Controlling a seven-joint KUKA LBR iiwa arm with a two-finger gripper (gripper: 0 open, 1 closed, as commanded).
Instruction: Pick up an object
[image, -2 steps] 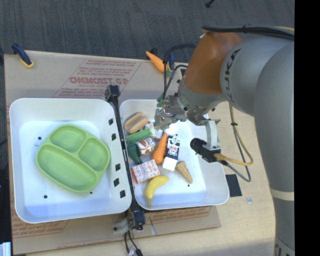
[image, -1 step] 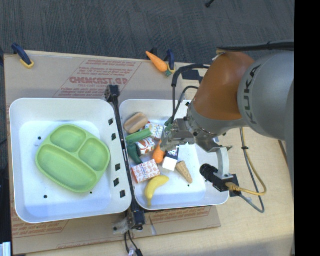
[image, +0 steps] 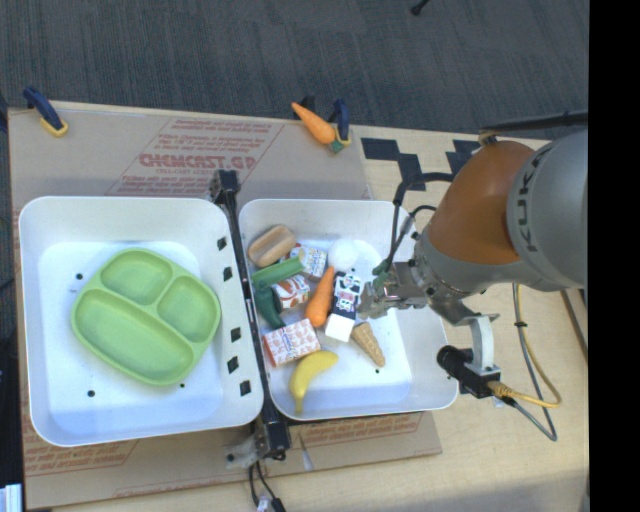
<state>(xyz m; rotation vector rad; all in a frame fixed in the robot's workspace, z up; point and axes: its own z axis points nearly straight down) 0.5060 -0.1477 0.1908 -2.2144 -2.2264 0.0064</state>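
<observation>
We see the gripper (image: 372, 300) low inside the right bin (image: 395, 215), reaching in from the right under the grey arm (image: 540, 215) with its orange band. Its tip sits right at a small black-and-white patterned box (image: 347, 292), but we cannot tell how the fingers are set, nor whether anything sits between them (the wrist and metal parts hide that spot).

Just beside the patterned box, a carrot (image: 321, 295) lies on a slant, and a small white block (image: 340, 327) rests just below the box. An ice cream cone (image: 369, 343) lies near the gripper, towards the bin's front edge. A white ball (image: 346, 253) sits just above the patterned box.

Further left in the same bin we see a hot dog bun (image: 272, 244), a green vegetable (image: 275, 272), a red and white carton (image: 291, 291), another red and white packet (image: 290, 343) and a banana (image: 310, 376) near the front wall.

The left bin (image: 40, 395) holds a green divided plate (image: 146, 315), lying flat near its middle. Both bins rest on a cardboard sheet (image: 200, 150), and a second carrot (image: 316, 124) lies on the sheet's far edge, well apart from the bins.
</observation>
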